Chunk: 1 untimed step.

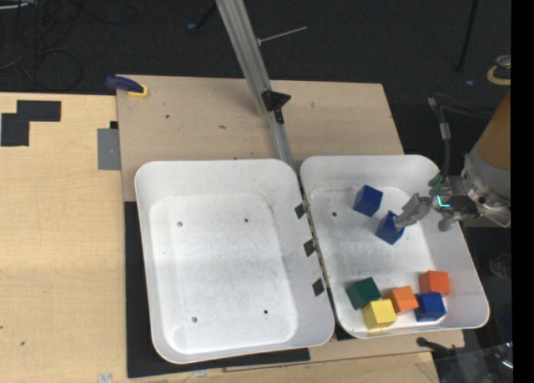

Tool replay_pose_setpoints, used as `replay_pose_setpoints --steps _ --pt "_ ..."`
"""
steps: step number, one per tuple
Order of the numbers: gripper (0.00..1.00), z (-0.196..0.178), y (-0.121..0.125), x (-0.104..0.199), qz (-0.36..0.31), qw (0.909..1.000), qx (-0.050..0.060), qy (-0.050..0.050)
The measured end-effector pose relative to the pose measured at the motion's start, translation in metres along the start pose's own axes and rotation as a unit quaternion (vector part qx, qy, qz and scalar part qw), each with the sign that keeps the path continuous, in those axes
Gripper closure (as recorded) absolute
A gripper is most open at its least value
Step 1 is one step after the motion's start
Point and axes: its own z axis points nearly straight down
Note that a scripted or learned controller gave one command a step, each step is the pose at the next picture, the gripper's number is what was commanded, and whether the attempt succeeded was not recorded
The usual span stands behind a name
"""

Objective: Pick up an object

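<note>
Bench surface: two shallow white bins side by side. Left bin [167, 198]: broad open floor. Right bin [334, 174]: blue cube [367, 200] near centre; second blue block [389, 229], tilted, pinched between gripper [406, 214] fingers. Near front rim, clustered: green cube [362, 292], yellow cube [380, 313], orange cube [404, 298], red-orange cube [435, 282], blue cube [430, 305]. No legible writing.

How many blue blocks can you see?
3, all in the right bin: one blue block near the top, another by the gripper, the third in the bottom corner.
</note>
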Motion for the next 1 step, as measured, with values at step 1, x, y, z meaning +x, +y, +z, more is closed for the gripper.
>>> replay_pose_setpoints --steps 1 --pt "0.0 0.0642 -0.0046 0.0019 -0.001 1.0 0.003 0.001"
